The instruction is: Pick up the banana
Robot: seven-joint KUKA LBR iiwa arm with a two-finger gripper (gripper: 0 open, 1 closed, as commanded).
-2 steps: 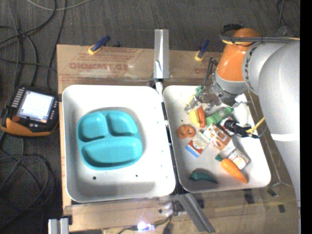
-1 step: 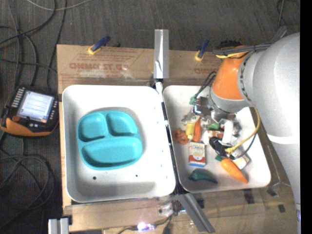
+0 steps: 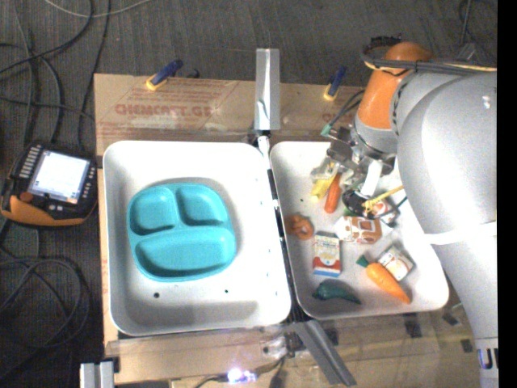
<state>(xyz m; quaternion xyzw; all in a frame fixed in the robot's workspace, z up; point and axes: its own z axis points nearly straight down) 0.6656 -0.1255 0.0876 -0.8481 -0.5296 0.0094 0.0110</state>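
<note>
The banana (image 3: 321, 187) appears as a small yellow piece at the back of the right bin (image 3: 300, 297), mostly hidden by the gripper. My gripper (image 3: 349, 162) hangs low over that spot, just above and to the right of the banana, below the orange wrist band. A short orange carrot piece (image 3: 332, 198) lies right beside the banana.
The right bin also holds a brown round item (image 3: 301, 226), a red and blue carton (image 3: 326, 255), a dark green item (image 3: 336, 293), a large carrot (image 3: 388, 282) and small boxes (image 3: 360, 229). A teal divided tray (image 3: 184, 231) lies in the left bin (image 3: 115, 241).
</note>
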